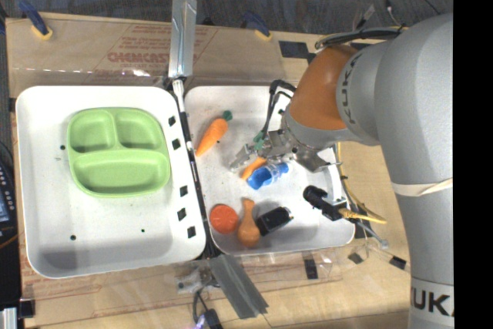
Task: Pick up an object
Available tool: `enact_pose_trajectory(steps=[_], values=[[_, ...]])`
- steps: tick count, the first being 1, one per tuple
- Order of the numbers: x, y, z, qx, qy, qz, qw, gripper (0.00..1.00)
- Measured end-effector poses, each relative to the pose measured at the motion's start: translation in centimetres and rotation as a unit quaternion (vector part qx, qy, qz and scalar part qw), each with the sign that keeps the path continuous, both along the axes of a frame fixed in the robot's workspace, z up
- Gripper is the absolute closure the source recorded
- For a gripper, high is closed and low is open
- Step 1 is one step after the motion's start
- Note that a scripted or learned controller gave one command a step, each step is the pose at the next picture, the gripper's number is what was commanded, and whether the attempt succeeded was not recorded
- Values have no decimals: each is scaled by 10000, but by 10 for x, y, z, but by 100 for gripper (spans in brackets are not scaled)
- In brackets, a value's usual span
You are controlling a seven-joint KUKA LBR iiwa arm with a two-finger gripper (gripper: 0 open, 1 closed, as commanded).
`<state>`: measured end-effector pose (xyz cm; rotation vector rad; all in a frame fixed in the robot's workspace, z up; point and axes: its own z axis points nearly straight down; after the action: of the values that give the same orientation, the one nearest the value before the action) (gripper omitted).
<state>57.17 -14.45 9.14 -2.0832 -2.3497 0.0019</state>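
The blue toy (266,178) lies mid-frame in the right bin (239,108), just below the hand (251,159). Whether the hand is apart or together cannot be told. A toy carrot (212,135) lies to the upper left.

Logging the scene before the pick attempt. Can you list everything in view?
left bin: 1, white, left side of the bench
divided plate: 1, green, in the left bin
right bin: 1, white, beside the left bin
carrot: 1, orange with a green top, right bin, upper left
blue object: 1, blue, middle of the right bin, an orange bit against it
ball: 1, orange-red, right bin, front left
gourd-shaped piece: 1, tan-orange, just right of the ball
black block: 1, black, right of the gourd-shaped piece
arm: 1, grey with an orange band, enters from the right
gripper: 1, over the middle of the right bin, next to the blue object
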Motion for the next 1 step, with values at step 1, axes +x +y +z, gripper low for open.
enact_pose_trajectory(steps=[1], values=[[0,-1,9,-4,11,19,10000,100]])
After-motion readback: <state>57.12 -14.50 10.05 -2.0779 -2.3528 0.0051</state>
